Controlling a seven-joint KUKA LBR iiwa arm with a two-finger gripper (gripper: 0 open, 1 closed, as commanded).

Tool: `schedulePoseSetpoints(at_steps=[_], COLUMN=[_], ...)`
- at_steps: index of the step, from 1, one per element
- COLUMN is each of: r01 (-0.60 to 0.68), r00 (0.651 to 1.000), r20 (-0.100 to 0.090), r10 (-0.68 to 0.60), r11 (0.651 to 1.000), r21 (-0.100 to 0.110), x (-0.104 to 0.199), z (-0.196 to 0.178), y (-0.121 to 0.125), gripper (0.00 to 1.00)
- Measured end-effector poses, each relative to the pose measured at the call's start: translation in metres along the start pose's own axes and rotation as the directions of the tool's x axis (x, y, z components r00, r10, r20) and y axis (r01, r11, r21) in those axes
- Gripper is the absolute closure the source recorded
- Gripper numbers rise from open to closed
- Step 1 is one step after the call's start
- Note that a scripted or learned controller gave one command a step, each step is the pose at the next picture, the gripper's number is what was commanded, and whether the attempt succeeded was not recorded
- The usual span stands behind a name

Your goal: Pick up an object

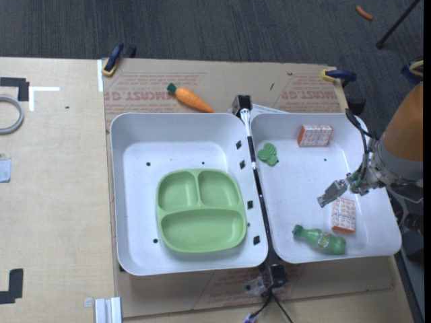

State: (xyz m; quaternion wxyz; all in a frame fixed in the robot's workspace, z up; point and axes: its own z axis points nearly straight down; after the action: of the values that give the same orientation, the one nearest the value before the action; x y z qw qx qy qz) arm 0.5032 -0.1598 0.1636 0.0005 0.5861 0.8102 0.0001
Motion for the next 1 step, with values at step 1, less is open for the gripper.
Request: schedulePoseSetpoints(at_steps=[1], r01=[0.181], r00=[0.984], r20=[0.007], r10=[-0.181], r11=[0.984], r21=[-0.008], x=[-0.0154], z=[0.067], y=[-0.0281], gripper=[0.0])
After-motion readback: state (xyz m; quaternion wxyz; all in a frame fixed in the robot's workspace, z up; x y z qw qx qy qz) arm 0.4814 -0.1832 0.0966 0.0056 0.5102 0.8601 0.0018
